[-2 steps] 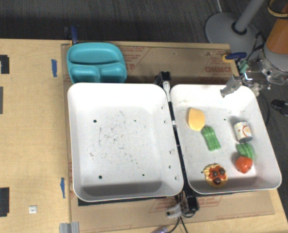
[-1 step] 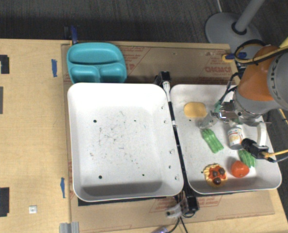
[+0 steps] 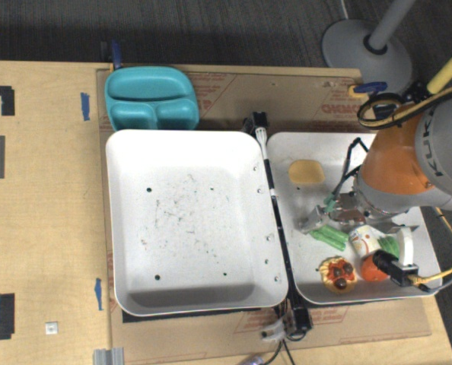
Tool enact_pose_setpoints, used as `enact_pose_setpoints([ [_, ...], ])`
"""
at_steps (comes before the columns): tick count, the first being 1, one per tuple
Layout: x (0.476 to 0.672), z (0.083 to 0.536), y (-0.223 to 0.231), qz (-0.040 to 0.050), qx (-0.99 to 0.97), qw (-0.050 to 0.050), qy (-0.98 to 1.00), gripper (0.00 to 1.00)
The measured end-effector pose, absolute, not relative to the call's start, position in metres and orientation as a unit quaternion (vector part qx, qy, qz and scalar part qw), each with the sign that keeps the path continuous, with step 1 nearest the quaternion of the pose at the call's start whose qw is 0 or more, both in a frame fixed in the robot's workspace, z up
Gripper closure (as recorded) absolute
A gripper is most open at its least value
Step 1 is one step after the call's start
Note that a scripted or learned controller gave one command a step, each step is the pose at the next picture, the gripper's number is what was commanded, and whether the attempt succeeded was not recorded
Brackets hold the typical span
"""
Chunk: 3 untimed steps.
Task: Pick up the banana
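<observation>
- Over the middle of the right bin [image 3: 302, 147], the gripper [image 3: 323, 217] is positioned low among the loose items, with the arm [image 3: 420, 166] entering across that bin's right wall.
- Whether the gripper is open or closed cannot be told, because it is viewed from above and merges with the clutter. No item is confirmed as held.
- The place of the banana cannot be told. It is judged that it may be covered by the wrist and the orange band [image 3: 389, 169], which hide much of the right bin's right half.
- Toward the right bin's far side, a tan round item [image 3: 306, 172] lies alone, well apart from the gripper.
- Toward the right bin's near side, a green piece [image 3: 330, 239], a white canister [image 3: 363, 242], a red-orange item [image 3: 374, 268] and a round patterned toy [image 3: 337, 273] are crowded together. The green piece lies just beside the gripper.
- The low, centred position is judged to serve a grasp attempt. With the items crowded, the wrong one could be taken.
- To the left of the right bin, the left bin [image 3: 188, 219] adjoins it wall to wall. It is judged to be the receiving side.
- Beyond the left bin, away from the right bin, a teal tray [image 3: 151, 97] is set on the bench.
</observation>
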<state>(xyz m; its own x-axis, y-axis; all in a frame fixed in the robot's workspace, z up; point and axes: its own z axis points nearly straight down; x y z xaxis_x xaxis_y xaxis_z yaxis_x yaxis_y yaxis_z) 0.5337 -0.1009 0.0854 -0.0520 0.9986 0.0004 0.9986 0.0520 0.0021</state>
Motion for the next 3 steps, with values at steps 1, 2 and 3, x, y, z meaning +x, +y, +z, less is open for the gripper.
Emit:
enact_pose_setpoints([
  [1,0.494,0.086,-0.095,0.0013,0.732,0.001,0.681,0.0],
  [2,0.494,0.095,-0.094,0.0022,0.732,0.001,0.681,1.0],
  [3,0.495,0.105,-0.094,0.0027,0.732,0.002,0.681,1.0],
])
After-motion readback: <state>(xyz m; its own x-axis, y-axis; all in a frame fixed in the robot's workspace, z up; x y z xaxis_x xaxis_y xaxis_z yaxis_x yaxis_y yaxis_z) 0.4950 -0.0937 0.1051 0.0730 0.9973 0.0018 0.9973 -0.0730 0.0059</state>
